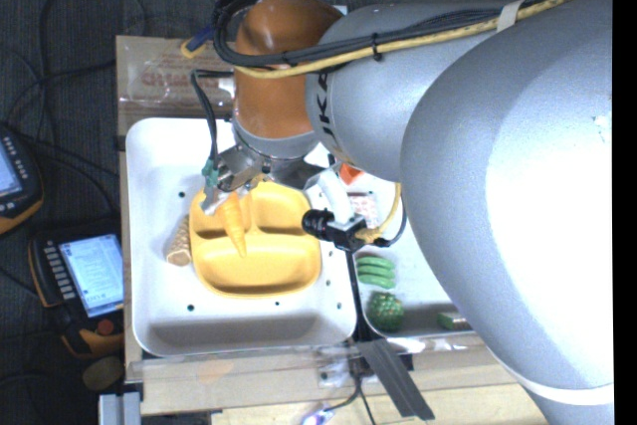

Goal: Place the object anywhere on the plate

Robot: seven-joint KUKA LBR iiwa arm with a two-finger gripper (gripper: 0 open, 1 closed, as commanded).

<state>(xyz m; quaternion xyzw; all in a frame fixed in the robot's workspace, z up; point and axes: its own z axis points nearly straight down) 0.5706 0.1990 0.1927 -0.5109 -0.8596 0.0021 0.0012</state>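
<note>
A yellow divided plate (261, 259) lies in the left white bin (144, 244). An orange carrot (236, 222) points down over the plate's left half, its thick end up between the fingers of my gripper (225, 191). The gripper hangs below the arm's orange band, above the plate's upper left corner, and is shut on the carrot. The carrot's tip reaches the plate's surface or hangs just above it; I cannot tell which.
A tan cone-shaped object (179, 241) lies against the plate's left edge. In the right bin are a green ridged item (376, 270), a green round item (387, 312) and a red-and-white packet (360, 204). The big grey arm covers most of that bin.
</note>
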